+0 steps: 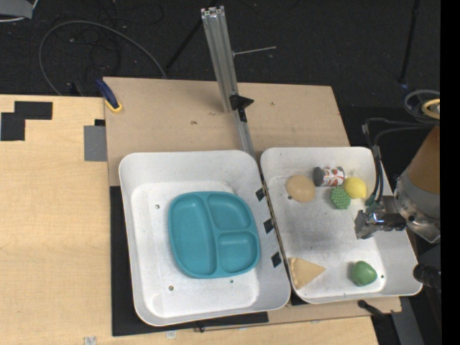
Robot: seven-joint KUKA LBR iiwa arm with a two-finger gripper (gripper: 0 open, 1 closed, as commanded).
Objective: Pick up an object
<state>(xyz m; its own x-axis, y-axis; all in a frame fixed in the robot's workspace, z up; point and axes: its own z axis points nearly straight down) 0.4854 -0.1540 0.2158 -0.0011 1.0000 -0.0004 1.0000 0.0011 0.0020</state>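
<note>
The right bin (327, 261) holds several small objects: a tan round bun (301, 188), a small can with a red-and-white label (329, 176), a yellow ball (355, 187), a dark green knobbly ball (340, 199), a tan wedge (306, 271) and a bright green fruit (364, 272). My gripper (366, 225) hangs over the bin's right side, just below the yellow ball and above the green fruit. Nothing shows between its fingers.
The left bin (144, 264) bears a teal divided tray (213, 233). A metal post (221, 56) rises behind the bins. Black clips (267, 225) sit along the seam between the bins. The grey arm (424, 185) enters from the right edge.
</note>
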